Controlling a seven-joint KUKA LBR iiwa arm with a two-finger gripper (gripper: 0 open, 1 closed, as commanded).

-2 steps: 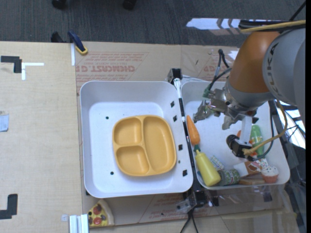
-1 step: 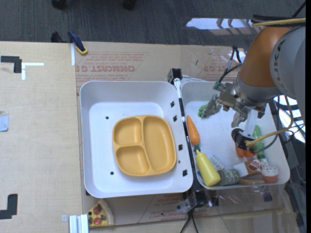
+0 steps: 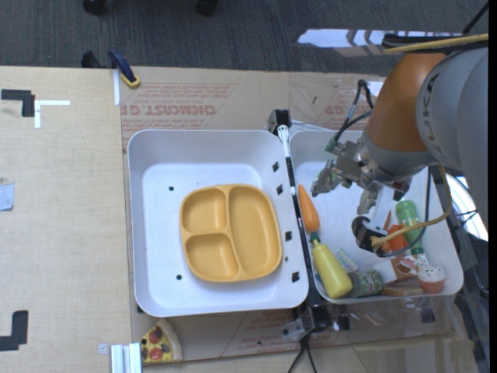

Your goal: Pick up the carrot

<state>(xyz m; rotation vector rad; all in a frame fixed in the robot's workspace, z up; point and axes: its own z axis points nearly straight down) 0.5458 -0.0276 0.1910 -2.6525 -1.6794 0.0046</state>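
The carrot (image 3: 308, 210) lies in the right bin (image 3: 444, 290) against its left wall, just left of and slightly below the gripper (image 3: 335, 179), apart from it. A yellow bottle (image 3: 331, 270) lies below the carrot. Whether the gripper is clenched or released cannot be told.

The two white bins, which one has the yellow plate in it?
The left bin holds the yellow divided plate. The right bin holds the carrot and other toy food.

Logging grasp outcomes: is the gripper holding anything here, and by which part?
Nothing is held. The gripper is above the right bin; the carrot lies there, apart from it.
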